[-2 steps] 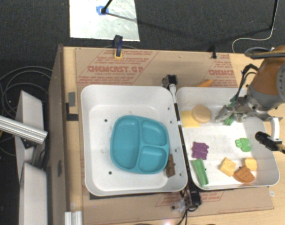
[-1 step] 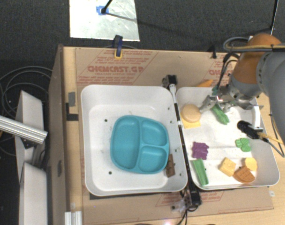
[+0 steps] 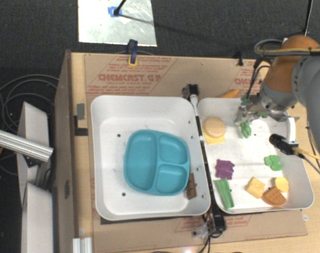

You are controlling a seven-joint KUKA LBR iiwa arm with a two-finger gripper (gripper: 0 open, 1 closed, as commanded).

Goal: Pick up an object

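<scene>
My gripper is low over the back of the right bin, reaching in from the upper right. A small green piece sits with its upper end between the fingertips, and the fingers look shut on it. Left of it lies a tan round bun on a yellow slice. Further forward in the same bin are a purple piece, a long green piece, a green leafy piece, a yellow block and an orange piece.
The left bin holds a teal divided plate, with a small brown thing at its right wall. A small orange item lies on the cardboard behind the right bin.
</scene>
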